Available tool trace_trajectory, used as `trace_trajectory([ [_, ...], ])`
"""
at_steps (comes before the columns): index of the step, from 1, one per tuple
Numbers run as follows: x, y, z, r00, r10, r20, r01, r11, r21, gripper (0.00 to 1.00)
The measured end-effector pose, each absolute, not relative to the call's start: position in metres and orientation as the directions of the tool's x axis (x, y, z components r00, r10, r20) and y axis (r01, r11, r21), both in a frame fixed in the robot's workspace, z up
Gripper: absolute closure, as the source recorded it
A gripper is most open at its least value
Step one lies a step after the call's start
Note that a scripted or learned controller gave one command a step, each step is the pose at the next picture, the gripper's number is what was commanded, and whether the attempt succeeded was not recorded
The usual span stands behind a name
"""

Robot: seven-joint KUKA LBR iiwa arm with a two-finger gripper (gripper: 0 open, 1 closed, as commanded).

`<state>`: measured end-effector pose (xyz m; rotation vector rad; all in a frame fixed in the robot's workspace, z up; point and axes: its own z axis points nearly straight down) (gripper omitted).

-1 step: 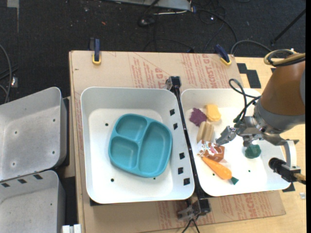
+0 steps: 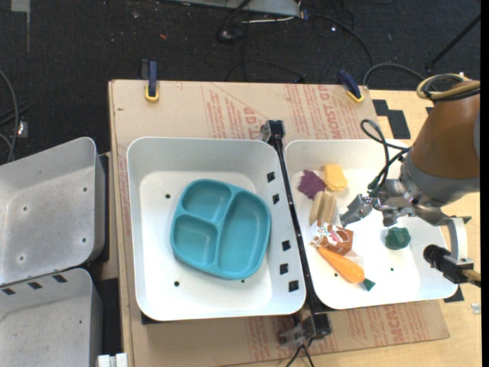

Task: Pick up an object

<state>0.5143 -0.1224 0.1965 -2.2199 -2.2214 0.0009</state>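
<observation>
Your hand (image 2: 361, 209) low over the right white bin (image 2: 405, 289), grip unreadable, dark green round lump (image 2: 397, 238) beside it, beige sticks (image 2: 322, 207), red-and-white packet (image 2: 335, 239), orange plastic carrot (image 2: 343, 265), purple piece (image 2: 310, 183), yellow block (image 2: 335, 177) crowding the bin's left half, teal divided plate (image 2: 221, 228) in left bin (image 2: 153, 281).

Several toy foods are scattered in the right bin (image 2: 397, 289). A purple piece (image 2: 310, 183) lies near the far left, with a yellow piece (image 2: 335, 177) just beside it. A pale tan stick (image 2: 322, 207) lies below them. A red-and-white packet (image 2: 335, 238) touches an orange carrot (image 2: 342, 264) with a green tip. A dark green lump (image 2: 397, 238) sits apart, further right.
</observation>
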Motion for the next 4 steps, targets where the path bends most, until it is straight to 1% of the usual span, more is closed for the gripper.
trace_trajectory([
  [1,0.513,-0.120,0.132,0.001,1.000,0.001,1.000,-0.001,-0.006,0.00],
  [2,0.519,-0.121,0.114,-0.001,1.000,-0.002,1.000,0.001,0.016,0.00],
  [3,0.521,-0.128,0.126,0.008,1.000,-0.017,1.000,-0.008,0.030,1.00],
  [4,0.524,-0.126,0.168,-0.002,1.000,-0.001,1.000,0.002,0.003,1.00],
])
